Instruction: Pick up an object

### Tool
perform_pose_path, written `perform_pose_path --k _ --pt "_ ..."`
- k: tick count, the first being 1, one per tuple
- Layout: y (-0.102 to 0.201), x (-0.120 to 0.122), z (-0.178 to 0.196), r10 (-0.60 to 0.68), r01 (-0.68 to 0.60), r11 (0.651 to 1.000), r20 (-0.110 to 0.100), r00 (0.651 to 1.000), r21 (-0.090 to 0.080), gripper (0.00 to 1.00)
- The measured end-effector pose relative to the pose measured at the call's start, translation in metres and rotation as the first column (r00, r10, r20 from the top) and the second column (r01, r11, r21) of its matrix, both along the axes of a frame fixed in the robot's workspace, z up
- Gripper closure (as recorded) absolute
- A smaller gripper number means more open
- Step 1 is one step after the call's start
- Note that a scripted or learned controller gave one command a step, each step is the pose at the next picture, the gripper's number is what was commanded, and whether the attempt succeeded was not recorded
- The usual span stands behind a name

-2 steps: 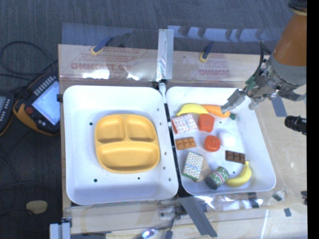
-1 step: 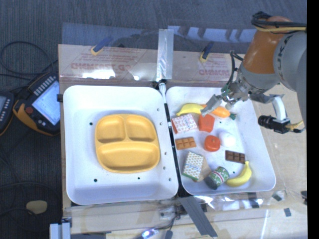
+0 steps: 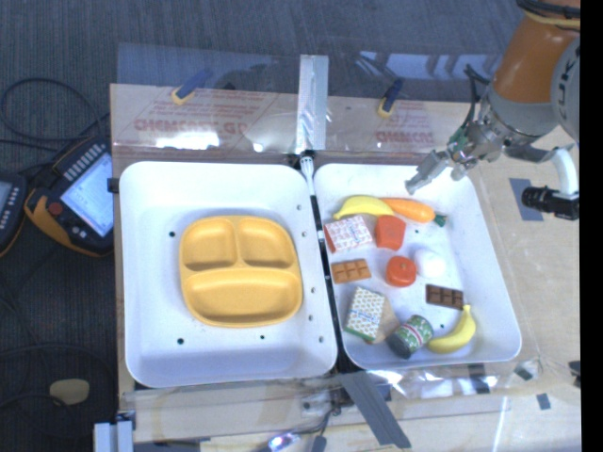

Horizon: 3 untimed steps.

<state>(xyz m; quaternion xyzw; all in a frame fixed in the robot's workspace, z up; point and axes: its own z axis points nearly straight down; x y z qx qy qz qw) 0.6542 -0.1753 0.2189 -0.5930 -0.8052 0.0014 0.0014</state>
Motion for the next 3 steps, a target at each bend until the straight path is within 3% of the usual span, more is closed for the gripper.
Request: perform_pose_path --k 1,2,3 --pt "0.000 0.014 -0.123 0.070 -0.070 0.998 0.005 0.998 -0.004 0.00" --pt "-0.016 -0.018 -0.130 0.081 -0.081 0.997 0.011 0.997 -0.004 0.00" --pt "-0.015 -0.016 -0.119 0.081 -0.081 0.997 0.017 0.997 -0.004 1.00"
